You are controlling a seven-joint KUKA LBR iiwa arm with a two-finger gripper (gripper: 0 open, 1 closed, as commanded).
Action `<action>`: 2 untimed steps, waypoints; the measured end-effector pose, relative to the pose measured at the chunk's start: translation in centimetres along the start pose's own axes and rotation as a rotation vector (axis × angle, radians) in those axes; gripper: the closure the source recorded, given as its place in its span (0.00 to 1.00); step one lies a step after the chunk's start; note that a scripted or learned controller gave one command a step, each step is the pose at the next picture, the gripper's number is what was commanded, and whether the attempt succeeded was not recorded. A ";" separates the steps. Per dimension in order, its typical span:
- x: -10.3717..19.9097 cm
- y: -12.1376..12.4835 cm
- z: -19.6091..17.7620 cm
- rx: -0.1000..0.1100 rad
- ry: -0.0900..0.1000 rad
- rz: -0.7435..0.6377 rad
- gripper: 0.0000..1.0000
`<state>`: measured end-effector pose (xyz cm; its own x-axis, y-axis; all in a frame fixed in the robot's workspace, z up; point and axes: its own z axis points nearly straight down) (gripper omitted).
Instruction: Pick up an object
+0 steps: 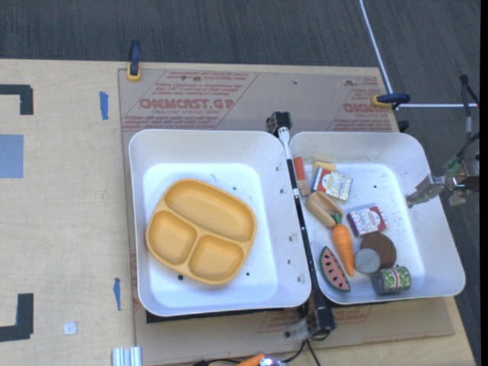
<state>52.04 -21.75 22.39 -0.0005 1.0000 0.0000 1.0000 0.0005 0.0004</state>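
Camera view: toys crowd the right bin's (427, 162) left half.

I see a robotics lab: a plywood tabletop (53, 227) with blue tape marks, and two white bins (149, 147) on a board clamped beside it, over grey carpet.

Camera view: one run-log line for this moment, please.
gripper: over right bin edge, nothing held | carrot: in right bin | yellow plate: left bin
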 end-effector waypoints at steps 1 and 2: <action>1.5 0.5 12.6 -0.009 -0.003 0.001 0.00; 1.5 0.6 11.6 -0.010 -0.003 0.001 1.00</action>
<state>52.60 -20.20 10.83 0.0001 1.0000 -0.0026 0.9999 -0.0001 0.0104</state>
